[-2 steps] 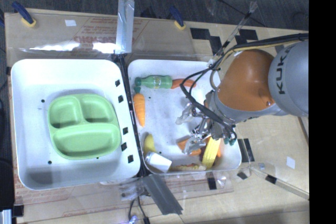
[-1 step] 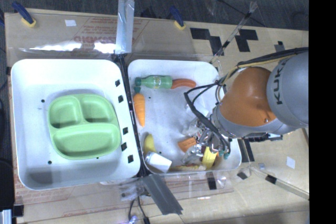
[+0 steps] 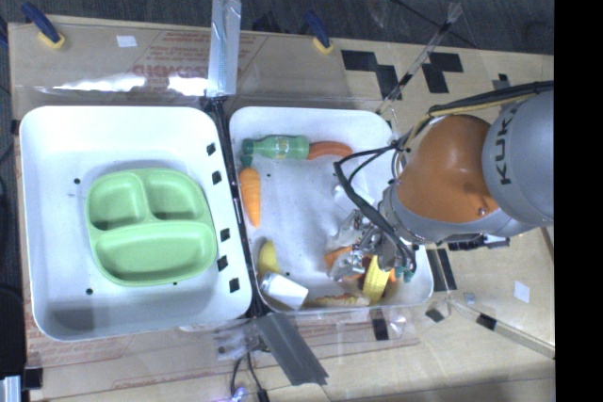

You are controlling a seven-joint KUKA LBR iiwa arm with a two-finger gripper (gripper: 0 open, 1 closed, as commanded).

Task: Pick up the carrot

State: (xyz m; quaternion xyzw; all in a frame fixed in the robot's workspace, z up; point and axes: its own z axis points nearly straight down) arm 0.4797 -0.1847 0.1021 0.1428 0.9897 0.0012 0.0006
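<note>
Two shallow white plastic bins were seen side by side on the bench. In the left bin a light green divided plate with three rounded compartments was laid flat.

In the right bin the carrot was found against the left wall, lying lengthwise along it: a smooth orange tapered shape with a small green top at its far end. It was touched by nothing and was well apart from the gripper.

Along the far wall a green bottle was laid on its side, with an orange oblong piece just beside its cap end. Near the front-left corner a yellow rounded piece and a white cup on its side were placed close together.

The gripper was lowered into the front-right corner of the right bin, under the orange band and grey arm. It was buried in a tangle of black cables and small orange and yellow bits, possibly toy food. Whether the fingers were apart or together could not be told.
</note>
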